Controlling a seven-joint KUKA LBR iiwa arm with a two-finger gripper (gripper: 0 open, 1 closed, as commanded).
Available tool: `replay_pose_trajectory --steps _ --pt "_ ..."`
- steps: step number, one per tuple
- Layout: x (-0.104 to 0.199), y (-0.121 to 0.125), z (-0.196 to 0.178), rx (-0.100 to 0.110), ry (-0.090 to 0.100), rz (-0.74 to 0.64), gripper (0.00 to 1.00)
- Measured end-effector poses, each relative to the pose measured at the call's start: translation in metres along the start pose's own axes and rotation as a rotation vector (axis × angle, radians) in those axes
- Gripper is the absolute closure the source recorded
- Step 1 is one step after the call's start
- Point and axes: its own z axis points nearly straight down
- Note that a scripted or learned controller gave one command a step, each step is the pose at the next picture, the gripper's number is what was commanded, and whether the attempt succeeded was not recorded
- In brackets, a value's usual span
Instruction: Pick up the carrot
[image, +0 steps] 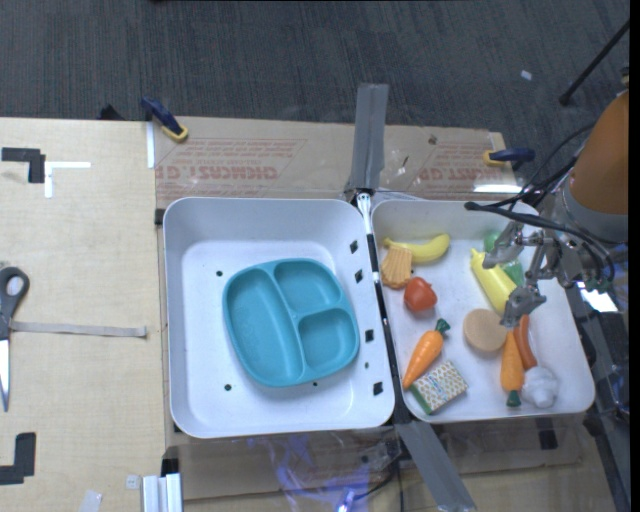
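The gripper (524, 300) is hanging over the right bin (455, 215), and whether it is open or closed cannot be told from this angle. Two carrots are lying in the bin. One carrot (513, 360) is sitting directly below the tip, running away from it toward the bin's near wall, its top end touching or just under the gripper. The other carrot (423, 355) is lying well to the gripper's left, past a tan disc (484, 330).

The near one looks like the target. A good grasp probably means descending straight, straddling the carrot across its narrow width near mid-length rather than at the tapered end, and staying clear of the disc on the left and the white ball (541, 385) beyond it.
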Motion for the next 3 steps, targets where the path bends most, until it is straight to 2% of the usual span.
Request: replay_pose_trajectory --steps 1,2,3 --pt "0.046 -0.038 0.09 0.001 0.0 -0.316 0.0" --pt "0.059 -0.05 0.1 0.0 -0.024 -0.347 0.0" --pt "0.056 -0.052 0.089 0.01 -0.027 -0.352 1.0"
